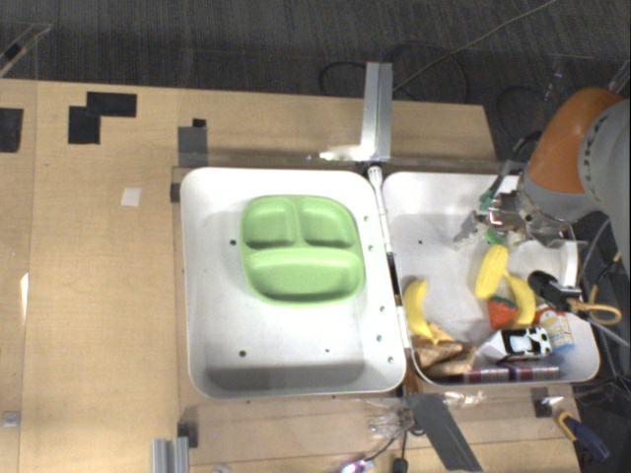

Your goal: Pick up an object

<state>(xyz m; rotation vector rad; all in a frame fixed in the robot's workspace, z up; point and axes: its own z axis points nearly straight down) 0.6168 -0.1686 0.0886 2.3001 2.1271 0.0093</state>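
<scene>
My gripper (499, 233) hangs over the back of the right bin (434, 205), open, with one finger (466, 233) splayed to the left. Nothing is between its fingers. Just in front of it lies a yellow corn-like piece (491, 270), its top end close under the gripper. A banana (416, 308) lies by the bin's left wall. A second yellow piece (524, 299) and a red item (503, 314) sit right of the corn-like piece.
Along the right bin's front lie brown items (444, 354), a dark bar (513, 371), a black-and-white box (526, 341) and a small bottle (558, 333). The left bin (212, 363) holds a green divided plate (300, 247). A metal post (379, 106) stands behind the bins.
</scene>
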